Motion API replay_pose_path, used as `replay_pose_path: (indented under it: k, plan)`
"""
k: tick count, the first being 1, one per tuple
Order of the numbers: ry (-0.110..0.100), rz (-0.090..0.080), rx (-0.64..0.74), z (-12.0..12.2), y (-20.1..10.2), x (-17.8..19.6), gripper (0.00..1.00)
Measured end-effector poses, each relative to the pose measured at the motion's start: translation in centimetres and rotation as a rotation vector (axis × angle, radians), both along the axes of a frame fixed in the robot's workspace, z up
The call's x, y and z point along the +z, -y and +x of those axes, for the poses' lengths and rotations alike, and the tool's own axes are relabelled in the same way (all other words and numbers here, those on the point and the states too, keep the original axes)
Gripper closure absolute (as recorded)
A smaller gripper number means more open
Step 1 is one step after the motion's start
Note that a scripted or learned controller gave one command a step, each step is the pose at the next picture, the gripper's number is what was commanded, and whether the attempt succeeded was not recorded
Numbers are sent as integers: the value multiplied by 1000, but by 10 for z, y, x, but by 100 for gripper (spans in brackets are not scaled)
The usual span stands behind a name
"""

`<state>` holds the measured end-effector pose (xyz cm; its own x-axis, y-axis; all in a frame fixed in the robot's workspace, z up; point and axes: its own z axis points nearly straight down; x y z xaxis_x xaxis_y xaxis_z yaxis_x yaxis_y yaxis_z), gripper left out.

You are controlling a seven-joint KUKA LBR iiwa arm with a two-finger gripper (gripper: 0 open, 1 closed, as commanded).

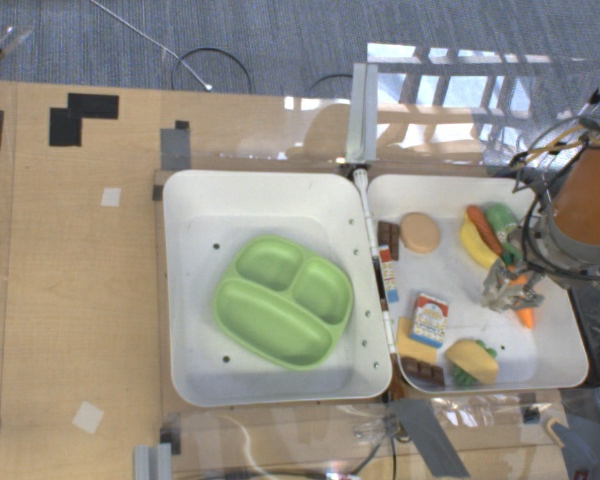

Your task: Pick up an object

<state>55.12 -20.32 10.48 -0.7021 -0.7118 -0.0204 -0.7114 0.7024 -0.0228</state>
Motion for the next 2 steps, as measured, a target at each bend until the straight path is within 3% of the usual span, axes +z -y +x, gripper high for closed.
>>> replay_pose_path:
  k: [1,2]
  plan:
    - [-7,-5,75,5,-47,158,100]
    - [-20,0,72,3,-46,151,0]
